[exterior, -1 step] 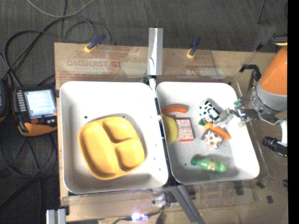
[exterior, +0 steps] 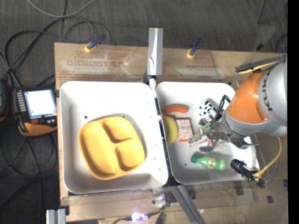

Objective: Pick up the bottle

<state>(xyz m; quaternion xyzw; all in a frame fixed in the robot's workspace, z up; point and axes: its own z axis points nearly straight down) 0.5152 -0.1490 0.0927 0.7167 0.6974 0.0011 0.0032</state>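
Observation:
A green bottle (exterior: 209, 162) with a yellow-green cap end lies on its side near the front wall of the right bin (exterior: 196, 88). My gripper (exterior: 204, 136) hangs just behind the bottle, above the bin floor, a little apart from it, and the bottle rests free on the floor. The grey arm with its orange band (exterior: 247, 107) reaches in from the right. A dark oval patch (exterior: 206, 148) lies on the floor between gripper and bottle.
The right bin also holds a red-orange piece (exterior: 175, 109), a yellow banana-like thing (exterior: 170, 129), a printed packet (exterior: 183, 129) and a black-and-white speckled item (exterior: 206, 109). A yellow compartment plate (exterior: 112, 146) lies in the left bin (exterior: 70, 125).

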